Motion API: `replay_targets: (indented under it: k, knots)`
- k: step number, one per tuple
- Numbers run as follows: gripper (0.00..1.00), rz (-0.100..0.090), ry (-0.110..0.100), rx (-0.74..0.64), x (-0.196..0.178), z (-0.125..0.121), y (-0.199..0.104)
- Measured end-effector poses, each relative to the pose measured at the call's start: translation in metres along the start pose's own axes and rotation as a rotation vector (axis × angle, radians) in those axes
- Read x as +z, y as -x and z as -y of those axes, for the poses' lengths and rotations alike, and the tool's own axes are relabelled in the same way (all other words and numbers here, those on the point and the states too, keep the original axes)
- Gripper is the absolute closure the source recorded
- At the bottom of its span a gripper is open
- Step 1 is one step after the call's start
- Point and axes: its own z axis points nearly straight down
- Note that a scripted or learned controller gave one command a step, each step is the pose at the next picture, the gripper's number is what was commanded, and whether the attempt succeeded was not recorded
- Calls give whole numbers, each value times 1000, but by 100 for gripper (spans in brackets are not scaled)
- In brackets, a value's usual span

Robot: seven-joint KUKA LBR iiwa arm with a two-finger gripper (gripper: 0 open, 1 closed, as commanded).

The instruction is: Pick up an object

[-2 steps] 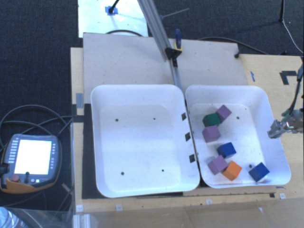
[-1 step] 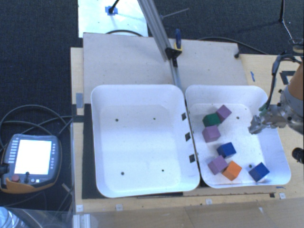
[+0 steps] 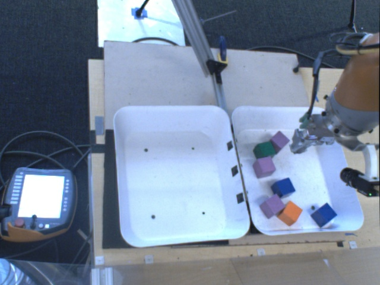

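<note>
The right bin [image 3: 338, 177] holds several small blocks: a purple one [image 3: 279, 140] by a green one [image 3: 265, 150], a purple one [image 3: 263, 167] below them, a blue one [image 3: 283, 187], a purple one [image 3: 272, 206] touching an orange one [image 3: 290, 213], and a blue one [image 3: 323, 215] near the front right corner. My gripper [image 3: 300, 143] hangs over the bin's upper middle, just right of the upper purple block. No block shows between its fingers.
The left bin [image 3: 127, 159] lies beside the right one, with a shared wall between them. A metal pole [image 3: 193, 25] slants over the bench's back. A teach pendant [image 3: 37, 200] rests on the floor at left.
</note>
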Motion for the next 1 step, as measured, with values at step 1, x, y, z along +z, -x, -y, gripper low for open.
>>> replay_targets:
  k: [1]
  knots:
    - [100,0,-2,1,11,-19,-44]
